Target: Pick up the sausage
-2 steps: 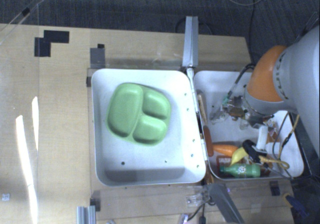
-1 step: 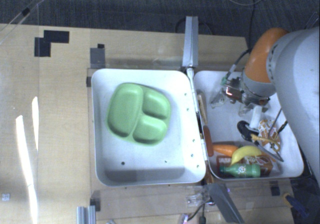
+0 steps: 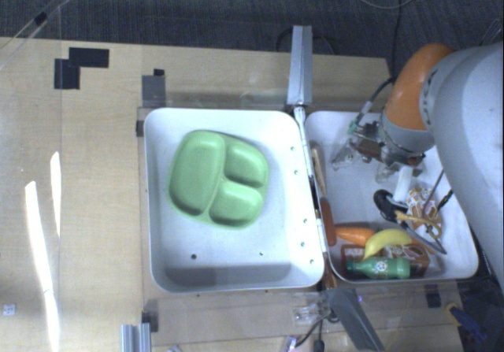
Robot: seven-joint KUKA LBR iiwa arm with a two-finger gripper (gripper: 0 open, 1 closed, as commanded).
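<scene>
The jaws hang over the right bin (image 3: pixel 346 193), apart from the banana (image 3: pixel 390 240).

The grey arm (image 3: pixel 472 130) reaches in from the right edge of the frame, and its thick body takes up the right side from the upper part down past the middle. The orange band (image 3: pixel 411 90) sits at upper right, curving over the top of the wrist (image 3: pixel 400 136). Below and left of the band the wrist narrows to the gripper (image 3: pixel 364 147), which points left and hangs right of the frame's centre.
</scene>
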